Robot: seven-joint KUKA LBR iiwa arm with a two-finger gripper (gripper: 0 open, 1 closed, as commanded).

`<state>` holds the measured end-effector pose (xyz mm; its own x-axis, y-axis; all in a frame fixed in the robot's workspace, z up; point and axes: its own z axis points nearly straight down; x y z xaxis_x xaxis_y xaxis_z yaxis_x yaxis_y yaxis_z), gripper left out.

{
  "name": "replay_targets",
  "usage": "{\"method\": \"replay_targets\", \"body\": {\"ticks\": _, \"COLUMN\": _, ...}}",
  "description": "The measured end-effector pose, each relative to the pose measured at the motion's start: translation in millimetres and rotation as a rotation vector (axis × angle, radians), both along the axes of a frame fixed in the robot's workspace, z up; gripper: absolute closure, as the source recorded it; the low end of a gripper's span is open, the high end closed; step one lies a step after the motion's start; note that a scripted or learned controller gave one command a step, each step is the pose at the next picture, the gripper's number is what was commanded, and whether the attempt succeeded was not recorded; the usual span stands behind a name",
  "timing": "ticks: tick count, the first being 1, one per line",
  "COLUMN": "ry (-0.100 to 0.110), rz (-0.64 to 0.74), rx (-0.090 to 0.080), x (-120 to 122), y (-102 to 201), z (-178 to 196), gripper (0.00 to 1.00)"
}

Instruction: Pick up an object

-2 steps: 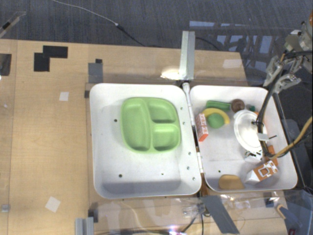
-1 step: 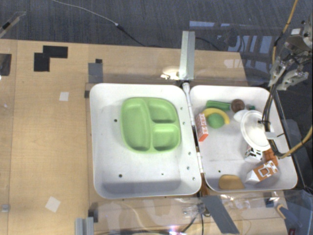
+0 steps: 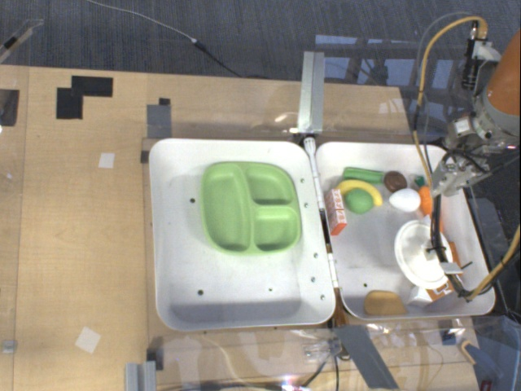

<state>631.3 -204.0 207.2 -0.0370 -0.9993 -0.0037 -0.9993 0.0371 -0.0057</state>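
Two white bins sit side by side on a wooden bench. The left bin [image 3: 175,218] holds a green divided tray [image 3: 248,206]. The right bin [image 3: 358,255] holds small food items, including a yellow banana [image 3: 361,189] and a white egg [image 3: 404,199]. The gripper [image 3: 452,177] hangs above that bin's right edge; its grip cannot be made out.

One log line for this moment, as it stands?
arm: above right bin far edge | gripper: near orange item, white egg | left bin: green tray
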Motion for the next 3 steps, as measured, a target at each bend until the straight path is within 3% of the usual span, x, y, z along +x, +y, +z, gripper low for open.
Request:
{"method": "replay_targets", "body": {"ticks": 1, "ry": -0.021, "rz": 0.037, "rx": -0.004, "x": -78, "y": 15, "z": -62, "gripper": 1.00}}
{"method": "replay_targets", "body": {"ticks": 2, "ry": -0.014, "rz": 0.037, "rx": -0.004, "x": -80, "y": 14, "z": -64, "gripper": 0.00}}
{"method": "replay_targets", "body": {"ticks": 3, "ry": -0.034, "rz": 0.110, "rx": -0.004, "x": -85, "y": 14, "z": -111, "gripper": 0.00}}
